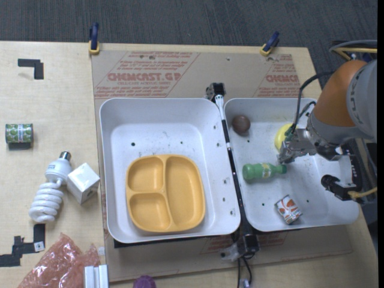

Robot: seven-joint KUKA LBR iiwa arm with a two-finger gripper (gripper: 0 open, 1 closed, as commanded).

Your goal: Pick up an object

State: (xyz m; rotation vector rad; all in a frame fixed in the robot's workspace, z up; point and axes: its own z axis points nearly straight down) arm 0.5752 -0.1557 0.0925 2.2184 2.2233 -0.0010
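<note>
The claw [287,155] hovered in the right bin [258,212], touching the cap end of a lying green bottle [262,171]; whether its fingers were apart I cannot tell.

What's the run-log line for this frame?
phase: reaching | gripper: over right bin, at cap end of green bottle | grasp: unconfirmed | nearby: yellow object, brown ball

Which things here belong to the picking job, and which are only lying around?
Job: gripper, green bottle, brown ball, yellow object, small carton, right bin.

Lying about: yellow tray, left bin, light bulb, white cube, green can.
</note>
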